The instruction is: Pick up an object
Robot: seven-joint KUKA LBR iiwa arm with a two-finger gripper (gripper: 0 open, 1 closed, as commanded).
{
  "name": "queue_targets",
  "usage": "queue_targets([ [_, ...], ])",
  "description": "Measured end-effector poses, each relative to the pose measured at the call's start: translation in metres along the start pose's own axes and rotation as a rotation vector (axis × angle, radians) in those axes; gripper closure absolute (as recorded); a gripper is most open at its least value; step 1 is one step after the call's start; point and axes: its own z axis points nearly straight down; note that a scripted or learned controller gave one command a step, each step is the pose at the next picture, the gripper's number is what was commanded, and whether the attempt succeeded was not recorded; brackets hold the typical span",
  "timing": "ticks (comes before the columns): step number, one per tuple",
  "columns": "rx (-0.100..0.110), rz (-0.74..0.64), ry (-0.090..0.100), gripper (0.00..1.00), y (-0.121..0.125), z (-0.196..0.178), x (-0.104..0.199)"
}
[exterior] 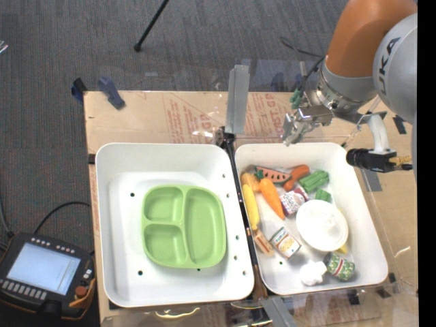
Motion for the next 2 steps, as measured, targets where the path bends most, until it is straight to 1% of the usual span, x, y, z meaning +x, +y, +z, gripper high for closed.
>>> queue_targets([
  [1, 0.019, -0.191, 0.008, 1.0, -0.013, 0.181, -0.048],
  [2, -0.003, -0.109, 0.004, 1.0, 0.012, 0.108, 0.032],
])
